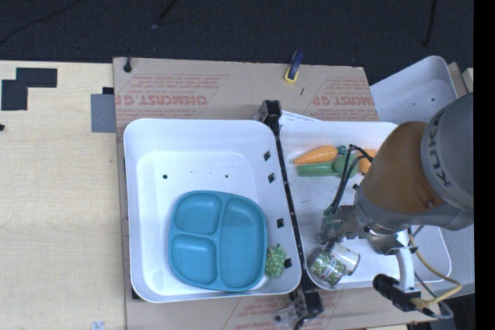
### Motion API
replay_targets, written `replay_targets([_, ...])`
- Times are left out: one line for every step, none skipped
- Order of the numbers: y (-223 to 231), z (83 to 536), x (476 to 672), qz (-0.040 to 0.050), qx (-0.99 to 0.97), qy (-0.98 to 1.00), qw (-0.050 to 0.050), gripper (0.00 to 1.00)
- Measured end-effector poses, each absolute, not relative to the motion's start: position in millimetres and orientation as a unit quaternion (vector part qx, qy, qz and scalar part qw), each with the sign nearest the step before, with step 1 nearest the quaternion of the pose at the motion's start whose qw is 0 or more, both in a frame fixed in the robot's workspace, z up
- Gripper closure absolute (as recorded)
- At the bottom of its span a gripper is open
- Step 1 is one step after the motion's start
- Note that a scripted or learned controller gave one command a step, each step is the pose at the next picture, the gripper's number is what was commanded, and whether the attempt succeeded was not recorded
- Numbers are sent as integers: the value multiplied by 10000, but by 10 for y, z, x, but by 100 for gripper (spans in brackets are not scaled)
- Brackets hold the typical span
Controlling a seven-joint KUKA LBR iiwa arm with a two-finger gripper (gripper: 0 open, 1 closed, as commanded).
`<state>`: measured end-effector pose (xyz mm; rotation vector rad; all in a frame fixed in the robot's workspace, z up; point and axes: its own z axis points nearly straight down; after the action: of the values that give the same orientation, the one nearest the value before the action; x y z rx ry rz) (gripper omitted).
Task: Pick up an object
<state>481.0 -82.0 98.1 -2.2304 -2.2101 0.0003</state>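
The bench point(54, 189) was seen to carry two shallow white bins side by side on a cardboard sheet. The left bin point(147, 143) held a blue divided plate point(218, 239), with a small bunch of green grapes point(275, 261) lying just beside the plate's right edge, against the bin's right wall. Over the right bin point(309, 137) the grey arm point(421, 174) was lowered from the right, its bulk covering much of that bin. A toy carrot point(315, 155) with a green piece touching its underside was seen toward the bin's far end. The gripper point(334, 232) was placed directly above a clear glass jar point(332, 265) lying tilted in the near left corner. Whether the fingers were spread or clenched could not be told, nor whether the jar was touched.

The step in hand was judged to be the descent onto the jar. A firm closing on its body would be called for next, then a straight lift clear of the bin's wall.
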Motion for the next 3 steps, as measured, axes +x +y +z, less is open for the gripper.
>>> replay_targets([-808,1598,4778,-4,-7070,-7072,-3,100])
replay_targets([-827,2024,4748,-5,-7072,-7071,-4,100])
replay_targets([-832,2287,4755,-2,-7070,-7072,0,100])
